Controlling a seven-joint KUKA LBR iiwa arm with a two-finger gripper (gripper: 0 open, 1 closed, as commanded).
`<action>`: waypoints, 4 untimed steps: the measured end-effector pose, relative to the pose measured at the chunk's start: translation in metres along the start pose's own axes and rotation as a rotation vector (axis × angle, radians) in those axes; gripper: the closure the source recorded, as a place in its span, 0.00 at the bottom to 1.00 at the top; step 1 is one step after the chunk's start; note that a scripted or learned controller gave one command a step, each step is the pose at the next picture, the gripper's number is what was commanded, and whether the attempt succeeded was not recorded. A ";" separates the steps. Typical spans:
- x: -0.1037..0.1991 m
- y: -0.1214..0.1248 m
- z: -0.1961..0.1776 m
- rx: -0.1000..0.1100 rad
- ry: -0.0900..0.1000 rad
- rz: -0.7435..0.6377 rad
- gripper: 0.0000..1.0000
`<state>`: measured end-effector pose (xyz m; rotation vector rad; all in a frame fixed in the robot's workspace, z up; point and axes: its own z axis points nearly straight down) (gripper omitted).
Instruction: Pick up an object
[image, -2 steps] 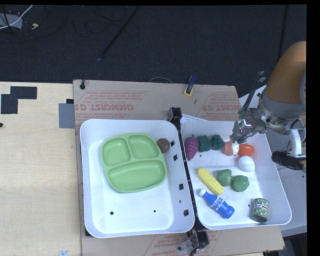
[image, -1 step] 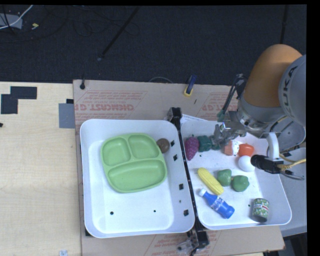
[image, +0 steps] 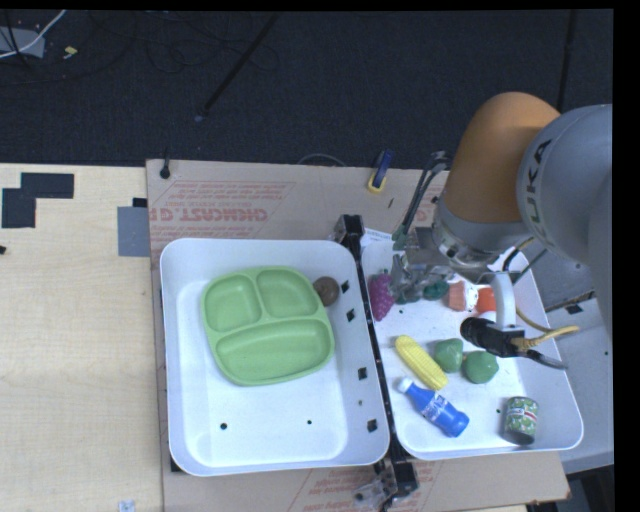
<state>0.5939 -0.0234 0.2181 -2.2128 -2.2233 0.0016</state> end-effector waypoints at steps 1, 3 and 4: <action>0.052 0.007 -0.019 -0.004 0.000 -0.001 1.00; 0.044 -0.002 -0.002 0.000 -0.003 0.008 1.00; 0.050 0.011 -0.002 -0.003 -0.003 0.004 1.00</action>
